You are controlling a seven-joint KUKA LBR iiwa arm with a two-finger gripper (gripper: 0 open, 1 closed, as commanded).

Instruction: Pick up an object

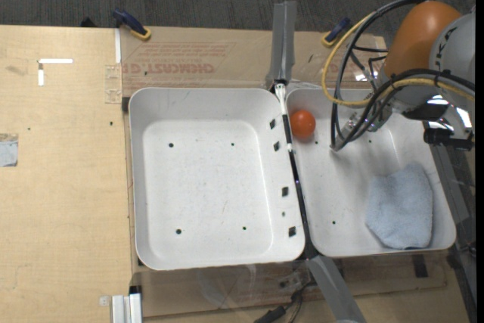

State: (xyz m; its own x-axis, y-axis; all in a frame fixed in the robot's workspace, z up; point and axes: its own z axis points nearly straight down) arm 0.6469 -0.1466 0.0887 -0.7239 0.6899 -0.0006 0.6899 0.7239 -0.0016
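Note:
An orange ball lies in the right bin, close to its left wall near the far corner. A pale blue cloth is bunched up in the same bin's near right part. My gripper reaches down into the right bin from the upper right, its tip a short way right of the ball and apart from it. Cables partly cover the gripper. Nothing can be seen held in it.
The left bin stands beside the right one, with a divider of black clips between them. Two clamps hold brown cardboard behind the bins. Wooden bench top stretches to the left.

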